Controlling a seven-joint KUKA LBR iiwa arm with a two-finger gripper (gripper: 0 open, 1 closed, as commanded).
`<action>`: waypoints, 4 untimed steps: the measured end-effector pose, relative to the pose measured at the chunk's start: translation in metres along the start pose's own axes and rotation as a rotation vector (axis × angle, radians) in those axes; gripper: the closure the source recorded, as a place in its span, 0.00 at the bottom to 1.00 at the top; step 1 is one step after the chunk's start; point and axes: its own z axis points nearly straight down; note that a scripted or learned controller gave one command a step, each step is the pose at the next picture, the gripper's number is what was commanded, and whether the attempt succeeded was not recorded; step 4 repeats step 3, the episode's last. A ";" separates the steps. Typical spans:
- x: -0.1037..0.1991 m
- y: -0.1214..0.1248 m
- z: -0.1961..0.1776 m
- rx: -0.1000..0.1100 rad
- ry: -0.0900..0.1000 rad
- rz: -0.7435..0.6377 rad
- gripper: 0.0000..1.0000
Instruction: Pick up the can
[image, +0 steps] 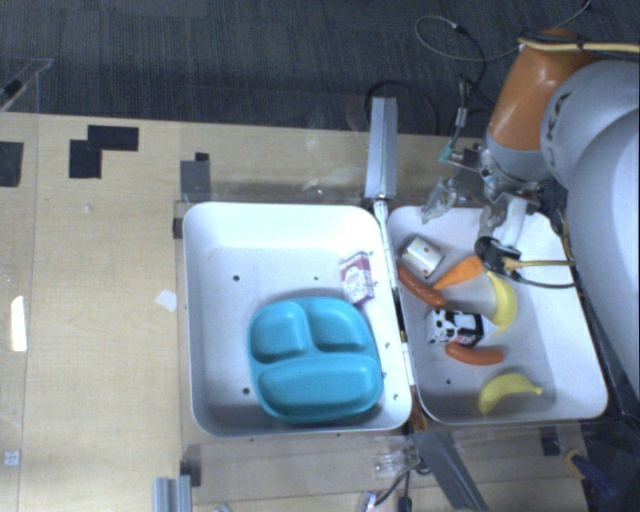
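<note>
In the right bin (590, 395), the can (422, 256), a small silvery cylinder with no readable label, lay on its side near the upper left corner, touching an orange carrot (460, 272). The gripper (470, 200) hung above it, fingers spread, gripping nothing. Two yellow bananas (505, 390) lay nearby; a blue divided tray (313, 358) occupied the left bin (215, 300).

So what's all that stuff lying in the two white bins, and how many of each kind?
Bananas: 2
Hot dog sausages: 2
Carrot: 1
Can: 1
Black-and-white cow toy: 1
Blue divided plate: 1
Small packet: 1
Total: 9
</note>
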 end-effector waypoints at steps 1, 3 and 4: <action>0.008 -0.001 0.001 0.001 0.000 -0.085 0.00; -0.014 0.007 0.085 0.004 0.000 0.250 1.00; -0.014 0.007 0.085 0.004 0.000 0.250 1.00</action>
